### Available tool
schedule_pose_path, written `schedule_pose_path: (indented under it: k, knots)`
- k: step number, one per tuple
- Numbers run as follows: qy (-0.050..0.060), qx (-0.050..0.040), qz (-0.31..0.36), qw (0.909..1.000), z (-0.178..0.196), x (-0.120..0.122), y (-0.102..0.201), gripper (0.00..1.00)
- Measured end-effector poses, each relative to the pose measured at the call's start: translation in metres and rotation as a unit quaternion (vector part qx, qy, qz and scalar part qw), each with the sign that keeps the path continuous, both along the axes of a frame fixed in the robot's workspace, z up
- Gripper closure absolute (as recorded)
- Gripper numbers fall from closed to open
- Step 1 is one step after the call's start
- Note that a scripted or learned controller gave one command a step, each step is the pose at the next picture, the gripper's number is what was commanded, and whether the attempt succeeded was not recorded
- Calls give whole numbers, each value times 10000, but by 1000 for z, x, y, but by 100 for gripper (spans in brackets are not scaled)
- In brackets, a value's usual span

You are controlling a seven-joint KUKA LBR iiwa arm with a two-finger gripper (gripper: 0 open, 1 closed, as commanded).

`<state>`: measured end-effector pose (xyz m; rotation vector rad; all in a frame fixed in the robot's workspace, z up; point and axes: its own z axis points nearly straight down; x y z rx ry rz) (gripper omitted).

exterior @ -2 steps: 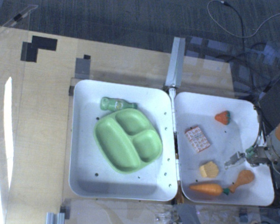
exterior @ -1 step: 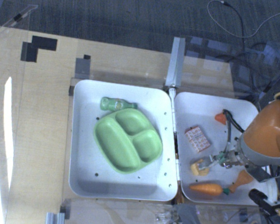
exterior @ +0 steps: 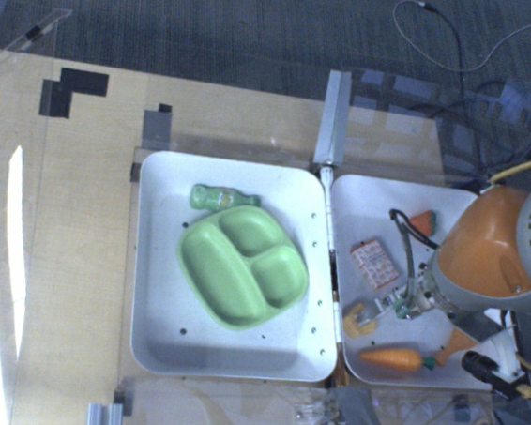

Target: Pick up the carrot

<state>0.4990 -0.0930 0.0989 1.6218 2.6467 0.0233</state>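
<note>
Grey arm (exterior: pixel 507 251) reaching in from the right — pincer (exterior: pixel 405 305) low (orange band above).

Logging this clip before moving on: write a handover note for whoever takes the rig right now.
Gripper: low over the right bin, near its middle; nothing visibly held.
Carrot: lying flat by the right bin's near wall, just below the gripper.
Left bin: green divided plate and green bottle.
Done: arm is in the right bin.
Left: grasp and lift the carrot.
</note>
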Motion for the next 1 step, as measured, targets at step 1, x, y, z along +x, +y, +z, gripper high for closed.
schedule_pose_path:
  k: [1]
  knots:
    - [-29,10,5,10000,12,3,1,100]
